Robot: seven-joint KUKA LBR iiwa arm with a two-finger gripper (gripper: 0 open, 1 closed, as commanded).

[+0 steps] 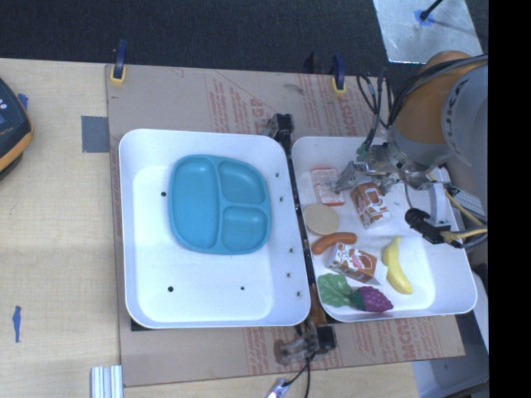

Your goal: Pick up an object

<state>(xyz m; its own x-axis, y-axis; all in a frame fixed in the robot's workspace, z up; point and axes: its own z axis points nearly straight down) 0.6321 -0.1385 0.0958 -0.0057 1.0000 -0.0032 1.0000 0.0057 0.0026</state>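
My gripper (362,182) hangs over the back of the right bin (452,293), its fingers spread and nothing between them. Just below it lies a brown snack packet (371,205). A white and red packet (323,181) lies by the left fingertip. Nearer the front are a tan round biscuit (321,219), an orange sausage (333,241), a red and white carton (353,261), a yellow banana (397,266), a green leaf (333,288) and purple grapes (374,299).
The left bin (145,297) holds a blue divided plate (220,203). The grey arm (440,110) with its cables and a black fitting (423,225) overhangs the right bin's back right. A yellow and black device (10,131) sits at the far left.
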